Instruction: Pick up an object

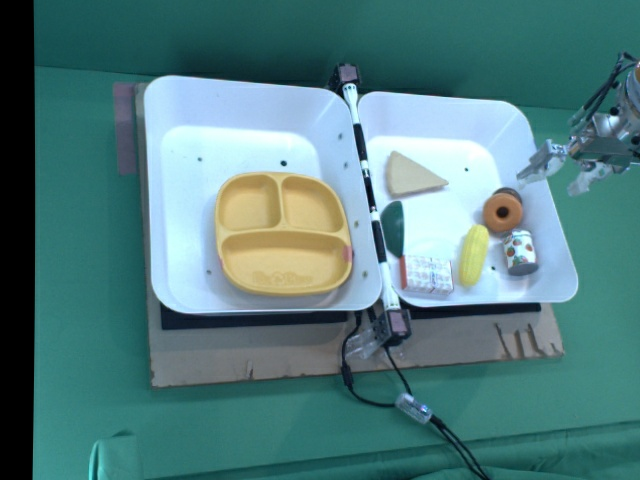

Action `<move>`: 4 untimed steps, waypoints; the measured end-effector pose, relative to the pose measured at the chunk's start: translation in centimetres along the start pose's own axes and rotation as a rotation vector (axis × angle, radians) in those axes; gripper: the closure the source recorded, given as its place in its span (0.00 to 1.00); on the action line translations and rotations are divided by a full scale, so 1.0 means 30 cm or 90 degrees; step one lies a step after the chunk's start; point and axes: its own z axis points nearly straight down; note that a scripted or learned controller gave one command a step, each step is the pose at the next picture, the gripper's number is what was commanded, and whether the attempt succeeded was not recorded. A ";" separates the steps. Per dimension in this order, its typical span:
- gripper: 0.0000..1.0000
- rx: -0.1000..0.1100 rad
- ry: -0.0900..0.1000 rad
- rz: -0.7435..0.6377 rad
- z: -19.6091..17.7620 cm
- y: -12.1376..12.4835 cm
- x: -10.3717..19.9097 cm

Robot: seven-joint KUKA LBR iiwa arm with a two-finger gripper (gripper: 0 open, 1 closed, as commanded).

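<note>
The right bin (470,118) holds a tan wedge (412,175), an orange doughnut (503,211), a yellow corn cob (474,254), a small printed can (519,252), a dark green piece (394,227) and a white patterned packet (428,274). My gripper (562,171) hangs open above the right rim of that bin, up and to the right of the doughnut. Nothing sits between its fingers.
The left bin (200,118) carries a yellow divided plate (284,232). A black and white bar (365,178) runs between the bins, with a cable (420,408) trailing off the front. Green cloth surrounds the bench.
</note>
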 end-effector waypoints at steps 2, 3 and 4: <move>0.00 -0.005 -0.001 -0.002 0.547 0.282 0.011; 1.00 -0.016 -0.008 0.002 0.487 0.291 -0.005; 0.00 -0.016 -0.008 0.002 0.487 0.291 -0.005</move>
